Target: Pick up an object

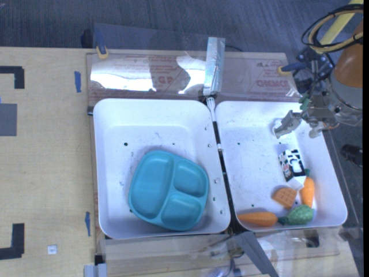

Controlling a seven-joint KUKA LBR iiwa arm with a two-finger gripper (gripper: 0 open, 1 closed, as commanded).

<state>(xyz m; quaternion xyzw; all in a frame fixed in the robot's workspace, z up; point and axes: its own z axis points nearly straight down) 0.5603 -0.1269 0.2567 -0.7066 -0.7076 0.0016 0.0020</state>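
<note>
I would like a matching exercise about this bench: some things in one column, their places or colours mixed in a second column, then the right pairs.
Things:
1. divided plate
2. toy carrot
3. black-and-white carton
4. claw

Places:
A. near edge of the right bin, lying flat
B. left bin
C. above the far part of the right bin
D. right bin, just behind the small orange and green toys

Pairs: 1-B, 2-A, 3-D, 4-C

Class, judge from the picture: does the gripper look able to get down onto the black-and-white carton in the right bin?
Probably yes. The gripper hangs open just above the black-and-white carton, nothing lies between them, and the carton's top is uncovered, though a small carrot crowds its near end.
</note>
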